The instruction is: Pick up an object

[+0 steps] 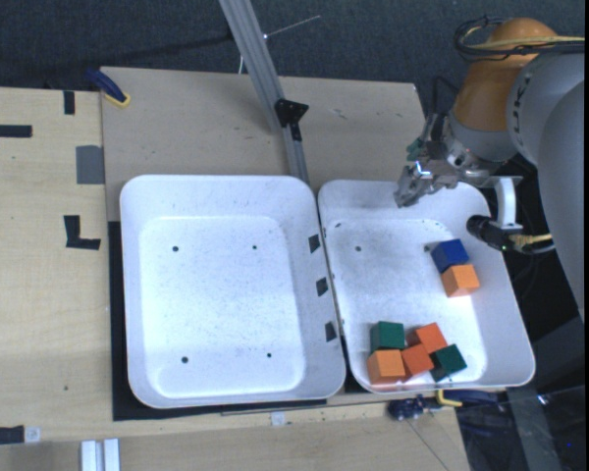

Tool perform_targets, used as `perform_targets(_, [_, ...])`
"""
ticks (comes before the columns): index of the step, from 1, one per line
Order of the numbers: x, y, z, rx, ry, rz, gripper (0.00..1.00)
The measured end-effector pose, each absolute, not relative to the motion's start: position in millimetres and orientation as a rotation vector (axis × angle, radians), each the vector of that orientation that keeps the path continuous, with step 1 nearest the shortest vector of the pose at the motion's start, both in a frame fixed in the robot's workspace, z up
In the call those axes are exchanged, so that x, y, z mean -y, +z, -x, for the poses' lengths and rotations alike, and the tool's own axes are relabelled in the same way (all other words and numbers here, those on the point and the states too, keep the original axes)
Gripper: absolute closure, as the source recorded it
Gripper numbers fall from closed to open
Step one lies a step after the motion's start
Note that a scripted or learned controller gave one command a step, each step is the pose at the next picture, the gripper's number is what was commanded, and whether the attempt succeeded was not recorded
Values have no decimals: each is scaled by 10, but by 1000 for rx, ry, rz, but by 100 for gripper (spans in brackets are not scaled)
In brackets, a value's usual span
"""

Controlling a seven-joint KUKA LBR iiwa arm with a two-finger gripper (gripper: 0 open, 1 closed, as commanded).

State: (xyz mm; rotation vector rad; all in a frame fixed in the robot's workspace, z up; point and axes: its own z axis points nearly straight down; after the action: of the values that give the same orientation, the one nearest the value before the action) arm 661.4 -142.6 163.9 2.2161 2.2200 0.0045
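Bench with two white bins, arm reaching in over the right bin [491, 361].

The gripper [409, 192] is hovering above the right bin's far rim, grasping nothing; whether it is released or clenched, I cannot tell. A blue block [450, 252] is touching an orange block [460, 280] inside it; more green and orange blocks [412, 351] are clustering at its near edge. The left bin [137, 214] is sitting just beside it on the tan bench [177, 126].

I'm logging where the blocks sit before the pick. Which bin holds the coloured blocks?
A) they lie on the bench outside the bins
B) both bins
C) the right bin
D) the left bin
C: the blue block, the orange block next to it and the cluster of green and orange blocks all lie inside the right bin, below the gripper at its top edge.
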Motion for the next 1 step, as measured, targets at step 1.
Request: perform_targets(1, [1437, 2070, -6638, -2221, 4, -2216, 100])
